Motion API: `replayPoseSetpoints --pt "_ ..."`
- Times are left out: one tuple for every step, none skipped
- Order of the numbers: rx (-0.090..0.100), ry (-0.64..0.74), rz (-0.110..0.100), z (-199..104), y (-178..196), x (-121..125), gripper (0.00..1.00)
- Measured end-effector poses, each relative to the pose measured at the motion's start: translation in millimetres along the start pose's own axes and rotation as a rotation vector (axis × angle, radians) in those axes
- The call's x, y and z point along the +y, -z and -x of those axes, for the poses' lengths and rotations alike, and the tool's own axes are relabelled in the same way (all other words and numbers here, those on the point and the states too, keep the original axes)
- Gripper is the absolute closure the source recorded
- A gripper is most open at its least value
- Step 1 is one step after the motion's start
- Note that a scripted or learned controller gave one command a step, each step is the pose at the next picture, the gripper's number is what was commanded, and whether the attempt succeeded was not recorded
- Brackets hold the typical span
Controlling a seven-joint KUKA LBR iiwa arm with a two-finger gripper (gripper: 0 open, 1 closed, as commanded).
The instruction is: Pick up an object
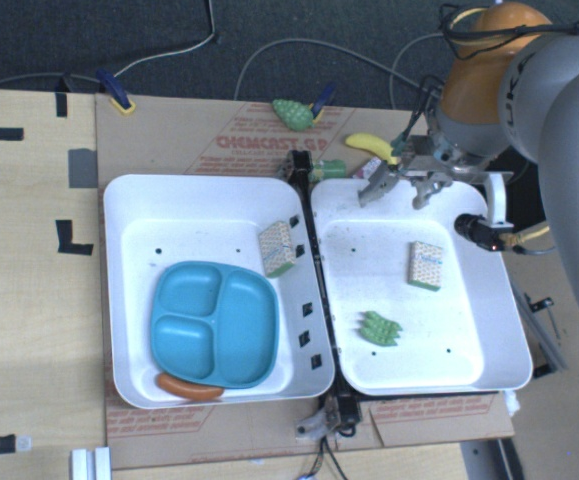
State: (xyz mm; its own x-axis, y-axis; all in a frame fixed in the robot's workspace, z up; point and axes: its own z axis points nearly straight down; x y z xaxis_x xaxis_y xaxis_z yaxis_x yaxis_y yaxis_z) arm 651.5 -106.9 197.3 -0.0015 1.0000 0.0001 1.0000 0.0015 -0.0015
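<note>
My gripper (399,190) hangs over the back edge of the right bin (469,363), its two grey fingers spread apart with nothing between them. In that bin lie a speckled sponge block (426,265) toward the right and a green leafy toy (380,329) near the middle front. The left bin (129,228) holds a blue divided plate (214,323), a second speckled sponge block (277,247) at its right wall, and an orange sausage (190,388) at the front edge.
Behind the bins, on the cardboard, lie a yellow banana (371,146) and a green toy (293,114) with a blue clamp. Cables run across the dark floor at the back. The arm's body rises at the right.
</note>
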Motion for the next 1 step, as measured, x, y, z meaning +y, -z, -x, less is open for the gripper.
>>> replayPoseSetpoints --pt "-0.002 -0.002 0.0 53.9 -2.8 -41.0 0.0"
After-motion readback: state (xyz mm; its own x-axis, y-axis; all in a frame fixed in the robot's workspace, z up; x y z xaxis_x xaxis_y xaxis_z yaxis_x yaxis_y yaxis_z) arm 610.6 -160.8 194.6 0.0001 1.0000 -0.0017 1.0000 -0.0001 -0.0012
